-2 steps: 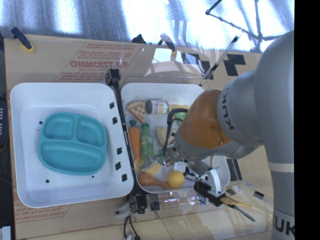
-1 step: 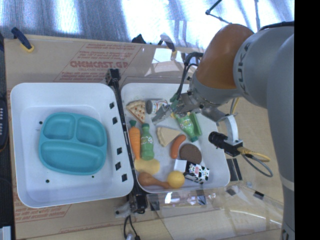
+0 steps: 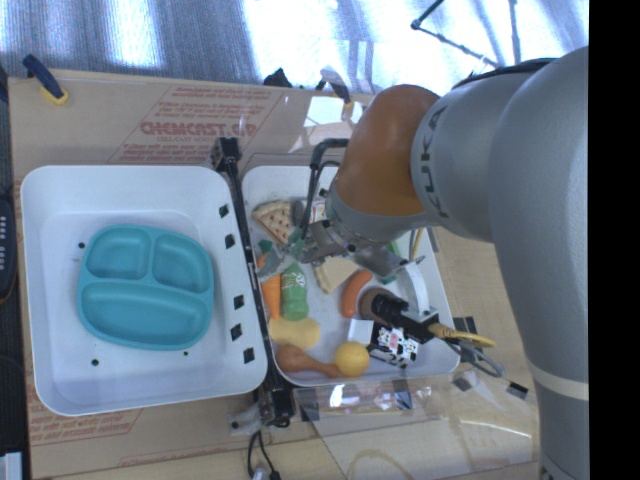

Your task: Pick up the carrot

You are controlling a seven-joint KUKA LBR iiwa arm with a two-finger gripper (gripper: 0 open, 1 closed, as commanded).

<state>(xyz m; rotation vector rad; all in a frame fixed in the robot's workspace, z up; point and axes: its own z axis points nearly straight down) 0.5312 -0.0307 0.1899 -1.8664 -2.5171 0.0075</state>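
The pincer (image 3: 300, 251) hangs low in the right bin (image 3: 440, 298) under the grey arm (image 3: 500, 158), whose casing reads "KUKA", and from here I cannot tell its state; it sits just above a green bottle (image 3: 294, 295). The carrot (image 3: 271, 295) lies touching that bottle's left side, against the bin's left wall, with a yellow lemon (image 3: 351, 358) and a patterned black-and-white card (image 3: 396, 342) further toward the bin's near edge. Left of that bin a second white bin (image 3: 60, 298) holds a teal divided plate (image 3: 146, 286), and the cardboard (image 3: 180, 126) behind reads "CHEMCAST".
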